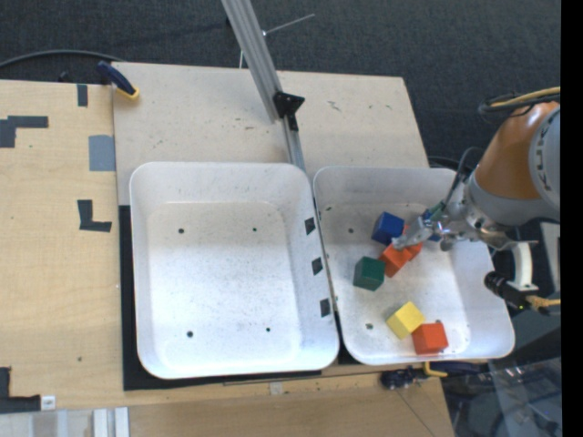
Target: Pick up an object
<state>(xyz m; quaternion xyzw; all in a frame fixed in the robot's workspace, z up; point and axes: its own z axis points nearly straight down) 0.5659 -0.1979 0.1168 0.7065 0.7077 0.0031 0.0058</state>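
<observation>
The right bin [364, 185] holds several small blocks: a blue one [387, 228], an orange-red one [399, 257], a green one [369, 273], a yellow one [405, 320] and another orange-red one [430, 337] near the front wall. My gripper [421, 232] reaches in from the right, low over the bin, with its tip right beside the blue block and the upper orange-red block. It seems to touch that orange-red block, but the grip itself is too small to make out.
The left bin [146, 185] lies beside the right one. A slanted metal rail [260, 53] runs from the top down to the gap between the bins. The orange-banded arm [515, 167] hangs over the right bin's right wall.
</observation>
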